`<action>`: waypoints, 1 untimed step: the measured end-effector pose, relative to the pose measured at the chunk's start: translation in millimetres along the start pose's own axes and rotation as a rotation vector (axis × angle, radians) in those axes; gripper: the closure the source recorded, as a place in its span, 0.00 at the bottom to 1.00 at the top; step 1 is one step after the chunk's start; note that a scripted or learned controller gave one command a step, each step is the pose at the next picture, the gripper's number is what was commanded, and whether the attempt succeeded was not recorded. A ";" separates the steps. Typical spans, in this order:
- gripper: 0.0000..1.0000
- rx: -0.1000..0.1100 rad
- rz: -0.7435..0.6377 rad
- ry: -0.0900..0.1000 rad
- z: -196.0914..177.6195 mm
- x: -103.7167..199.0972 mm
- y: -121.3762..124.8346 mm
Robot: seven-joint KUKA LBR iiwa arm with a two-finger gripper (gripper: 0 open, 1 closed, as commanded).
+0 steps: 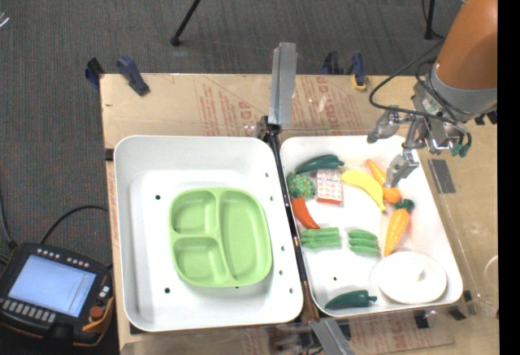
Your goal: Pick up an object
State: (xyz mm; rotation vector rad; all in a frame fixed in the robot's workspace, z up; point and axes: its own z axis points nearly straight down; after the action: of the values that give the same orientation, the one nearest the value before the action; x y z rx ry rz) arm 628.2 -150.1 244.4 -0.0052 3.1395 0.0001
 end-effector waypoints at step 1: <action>0.00 -0.004 0.012 0.013 143.4 60.2 -13.3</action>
State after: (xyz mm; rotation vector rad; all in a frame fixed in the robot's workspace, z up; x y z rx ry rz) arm 568.3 -163.5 100.9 0.0135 3.1529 0.0070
